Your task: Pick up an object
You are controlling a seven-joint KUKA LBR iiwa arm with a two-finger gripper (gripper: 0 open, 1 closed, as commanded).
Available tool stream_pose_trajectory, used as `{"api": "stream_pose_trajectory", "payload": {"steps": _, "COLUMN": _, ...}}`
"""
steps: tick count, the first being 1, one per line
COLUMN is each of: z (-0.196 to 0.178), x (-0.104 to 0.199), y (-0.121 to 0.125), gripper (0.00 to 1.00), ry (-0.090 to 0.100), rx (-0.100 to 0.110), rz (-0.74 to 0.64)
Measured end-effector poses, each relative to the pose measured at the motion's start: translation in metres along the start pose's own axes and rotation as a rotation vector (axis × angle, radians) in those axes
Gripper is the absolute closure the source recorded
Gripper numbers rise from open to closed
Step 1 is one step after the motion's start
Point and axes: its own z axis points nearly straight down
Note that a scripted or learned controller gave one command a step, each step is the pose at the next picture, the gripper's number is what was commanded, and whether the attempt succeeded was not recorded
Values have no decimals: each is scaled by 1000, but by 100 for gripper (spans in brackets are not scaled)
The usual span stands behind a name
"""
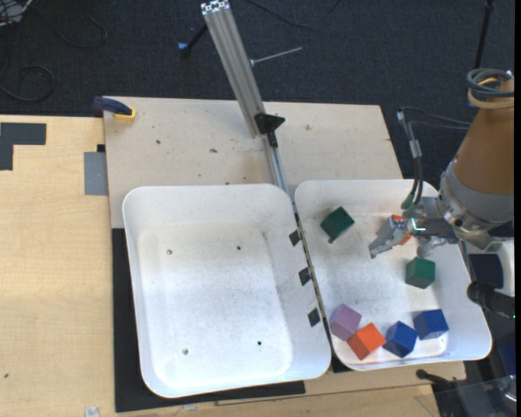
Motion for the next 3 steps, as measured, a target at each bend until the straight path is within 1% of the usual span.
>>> {"api": "stream_pose_trajectory", "payload": {"steps": 1, "z": -2, "x": -2, "y": 0, "gripper": 0, "ry": -1, "rx": -5, "rz": 5}}
{"api": "stream_pose_trajectory", "payload": {"steps": 2, "z": 42, "x": -2, "y": -2, "gripper": 0, "ry": 0, "rx": 0, "rz": 3}}
{"api": "stream_pose_trajectory", "payload": {"steps": 3, "z": 87, "x": 0, "y": 3, "gripper": 0, "ry": 0, "rx": 1, "rz": 3}}
